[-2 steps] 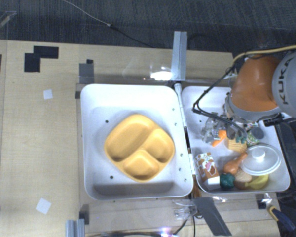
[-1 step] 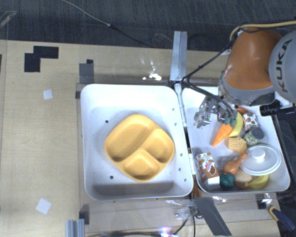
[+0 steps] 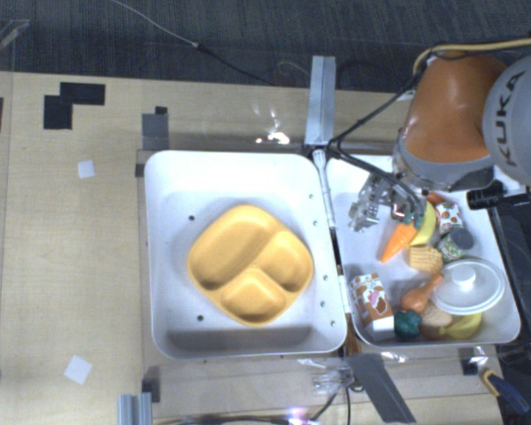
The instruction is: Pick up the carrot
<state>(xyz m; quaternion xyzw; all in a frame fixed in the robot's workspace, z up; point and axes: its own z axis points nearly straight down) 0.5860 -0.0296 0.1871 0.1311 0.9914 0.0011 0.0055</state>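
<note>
- my gripper (image 3: 372, 204) hangs low over the upper part of the right bin (image 3: 506, 324), just up and left of the carrot (image 3: 396, 240); i judge this a staging spot for a descent onto it.
- whether my gripper is open or closed, i cannot tell: it reads as a tangle of grey metal and glare.
- the carrot lies in the right bin, a smooth orange cone, slanted with its point down-left and its thick end up-right beside a banana (image 3: 427, 226).
- nothing sits between my gripper's tips that i can see, so i count the carrot as not yet held.
- the right bin is crowded: a white bowl (image 3: 465, 283), a tan cracker-like block (image 3: 424, 258), a small printed can (image 3: 369, 296), glossy toy foods packed close. the carrot's left flank looks the freest side to approach.
- the left bin (image 3: 168, 237) holds a yellow tray (image 3: 248, 259) with three rounded hollows, matte plastic, well apart from my work.
</note>
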